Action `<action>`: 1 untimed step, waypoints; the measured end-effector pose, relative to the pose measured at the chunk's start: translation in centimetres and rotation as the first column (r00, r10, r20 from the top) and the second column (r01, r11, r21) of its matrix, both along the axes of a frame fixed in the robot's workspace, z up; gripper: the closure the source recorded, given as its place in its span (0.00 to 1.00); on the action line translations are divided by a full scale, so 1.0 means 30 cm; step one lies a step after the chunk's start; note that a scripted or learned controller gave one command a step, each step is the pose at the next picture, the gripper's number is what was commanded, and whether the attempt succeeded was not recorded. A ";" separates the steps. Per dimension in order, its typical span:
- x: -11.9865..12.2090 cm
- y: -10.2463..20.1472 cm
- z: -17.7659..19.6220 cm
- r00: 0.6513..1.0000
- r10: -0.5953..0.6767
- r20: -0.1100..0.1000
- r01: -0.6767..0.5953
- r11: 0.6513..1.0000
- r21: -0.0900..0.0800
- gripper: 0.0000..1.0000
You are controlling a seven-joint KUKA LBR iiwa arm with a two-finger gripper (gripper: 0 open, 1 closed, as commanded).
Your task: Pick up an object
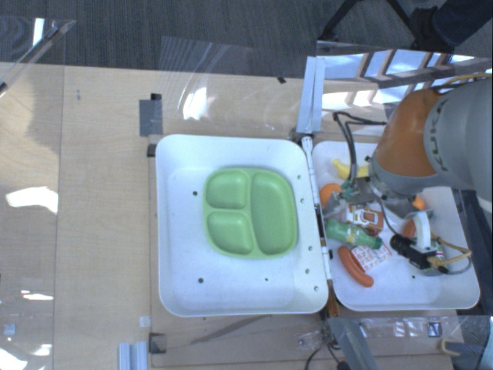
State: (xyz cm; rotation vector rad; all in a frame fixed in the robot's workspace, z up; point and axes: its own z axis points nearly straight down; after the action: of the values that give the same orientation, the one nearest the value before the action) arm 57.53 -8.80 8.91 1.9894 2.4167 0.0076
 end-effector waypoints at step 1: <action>0.231 -0.047 -0.003 0.998 -0.004 -0.055 0.005 1.000 0.015 0.00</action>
State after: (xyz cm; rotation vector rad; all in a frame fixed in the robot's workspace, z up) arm 64.45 -10.21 8.83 2.0279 2.4528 -0.0297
